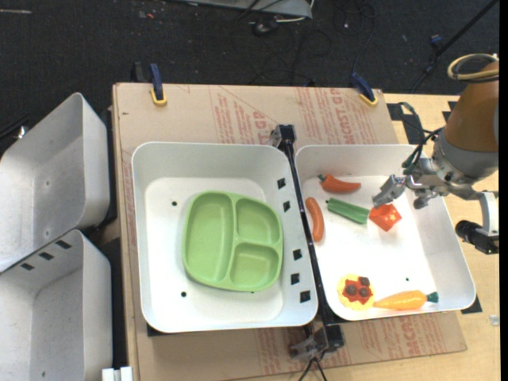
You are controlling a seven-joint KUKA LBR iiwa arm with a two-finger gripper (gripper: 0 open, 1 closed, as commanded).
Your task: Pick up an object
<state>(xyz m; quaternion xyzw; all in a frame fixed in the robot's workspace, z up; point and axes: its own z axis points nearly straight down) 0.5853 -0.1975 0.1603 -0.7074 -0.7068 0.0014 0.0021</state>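
Camera view: tool (405, 190) above red block (385, 217).

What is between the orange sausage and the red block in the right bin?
In the camera view, a green pepper-like toy lies between the orange sausage and the red block, on the right white bin's floor.

The arm (475, 125) is seen reaching in from the right, its grey body bent down and toward the left, with the orange band sitting above the wrist. The wrist is angled low and leftward. The gripper (406, 190) is carried at the arm's end, and its two fingers (390, 190) are spread apart, with nothing held between them.
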